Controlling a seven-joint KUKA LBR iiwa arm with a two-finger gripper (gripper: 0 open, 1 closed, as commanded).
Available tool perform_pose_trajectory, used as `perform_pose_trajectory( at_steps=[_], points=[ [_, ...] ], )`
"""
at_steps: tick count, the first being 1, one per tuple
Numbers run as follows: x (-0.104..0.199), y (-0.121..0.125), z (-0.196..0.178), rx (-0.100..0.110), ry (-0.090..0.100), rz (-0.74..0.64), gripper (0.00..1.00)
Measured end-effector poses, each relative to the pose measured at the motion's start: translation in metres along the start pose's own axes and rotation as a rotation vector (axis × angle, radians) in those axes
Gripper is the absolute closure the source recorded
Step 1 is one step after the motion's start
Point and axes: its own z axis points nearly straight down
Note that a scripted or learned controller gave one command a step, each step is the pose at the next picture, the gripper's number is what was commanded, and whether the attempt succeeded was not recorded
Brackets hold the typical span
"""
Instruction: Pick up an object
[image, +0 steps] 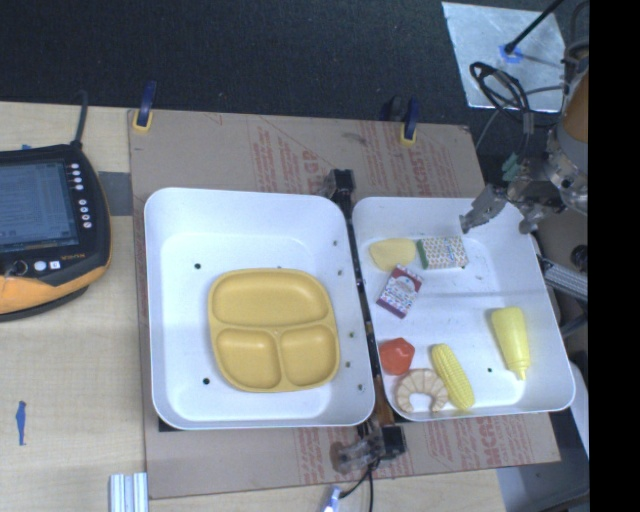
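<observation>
Objects for picking lie scattered in the right bin (556, 390), and the nearest to the gripper (497, 213) is a small speckled box (442, 253), lying flat near the bin's far wall. It looks light and stiff, likely cardboard or plastic, with flat sides that should suit a two-finger pinch across its short width; a hard squeeze could dent it. Just beside it toward the left bin (165, 300) sits a pale yellow lump (392, 252), rounded and probably smooth, so more likely to slip. Nearer the camera from the box lies a small red and white carton (399, 292), tilted on the bin floor, again light and flat-sided. Further toward the camera are a red piece (397, 354), a toy shrimp (421, 391) touching a toy corn cob (452, 375), and a yellow bottle (510, 340) off toward the arm's side; these look like hard plastic play food, light but curved. The gripper hangs above the bin's far corner, beyond the box, with nothing between its fingers; whether they are spread or closed cannot be told. The left bin holds a yellow divided tray (272, 328).
</observation>
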Motion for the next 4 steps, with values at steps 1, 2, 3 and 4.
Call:
perform_pose_trajectory(
  at_steps=[1,2,3,4],
  points=[
    [0.051,0.036,0.140,0.003,0.000,-0.001,0.00],
    [0.054,-0.008,0.170,0.002,-0.001,-0.001,0.00],
    [0.059,0.036,0.172,0.027,0.004,0.008,0.00],
    [0.062,0.007,0.170,0.001,-0.001,0.000,0.00]
  ],
)
